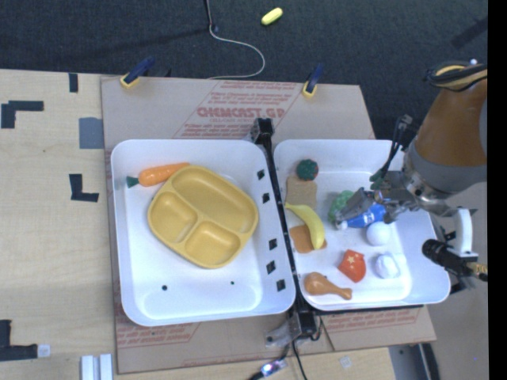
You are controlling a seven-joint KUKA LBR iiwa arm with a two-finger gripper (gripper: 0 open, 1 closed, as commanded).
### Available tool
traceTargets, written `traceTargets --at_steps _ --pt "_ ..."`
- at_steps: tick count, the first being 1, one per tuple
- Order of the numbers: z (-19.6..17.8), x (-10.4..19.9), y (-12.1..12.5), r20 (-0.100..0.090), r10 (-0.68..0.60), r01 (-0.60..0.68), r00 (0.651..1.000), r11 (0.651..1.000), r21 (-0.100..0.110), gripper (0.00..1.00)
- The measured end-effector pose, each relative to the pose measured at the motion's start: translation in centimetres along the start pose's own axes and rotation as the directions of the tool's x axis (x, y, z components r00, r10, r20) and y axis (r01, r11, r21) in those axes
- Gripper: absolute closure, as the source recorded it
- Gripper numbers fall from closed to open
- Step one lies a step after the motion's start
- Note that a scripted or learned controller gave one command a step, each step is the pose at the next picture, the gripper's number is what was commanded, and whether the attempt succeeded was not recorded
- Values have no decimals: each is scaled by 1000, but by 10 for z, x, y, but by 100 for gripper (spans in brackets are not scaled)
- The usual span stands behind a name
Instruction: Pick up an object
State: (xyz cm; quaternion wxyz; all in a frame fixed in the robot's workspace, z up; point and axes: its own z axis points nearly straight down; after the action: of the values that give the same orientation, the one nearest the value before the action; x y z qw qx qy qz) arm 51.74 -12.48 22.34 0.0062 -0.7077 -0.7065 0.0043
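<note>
The gripper sits low in the right bin, at the green leafy toy (three o'clock from the banana); whether its jaws are open or closed, I cannot tell. A yellow tray fills the left bin.

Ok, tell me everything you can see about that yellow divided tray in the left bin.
The yellow tray is a shallow, rounded plate that looks like plastic, moulded into three compartments: one large and two smaller ones. It lies flat and right way up, turned at a slant, in the upper middle of the left bin. All three compartments hold nothing. The orange carrot lies along its upper left rim, apparently touching it.
</note>
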Motion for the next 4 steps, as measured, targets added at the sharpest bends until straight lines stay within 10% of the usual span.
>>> traceTargets --at_steps 1,4 --pt "-6 0 3 2 -3 3 1000 1000 -13 0" --pt "141 9 -2 3 -3 3 1000 1000 -12 0"
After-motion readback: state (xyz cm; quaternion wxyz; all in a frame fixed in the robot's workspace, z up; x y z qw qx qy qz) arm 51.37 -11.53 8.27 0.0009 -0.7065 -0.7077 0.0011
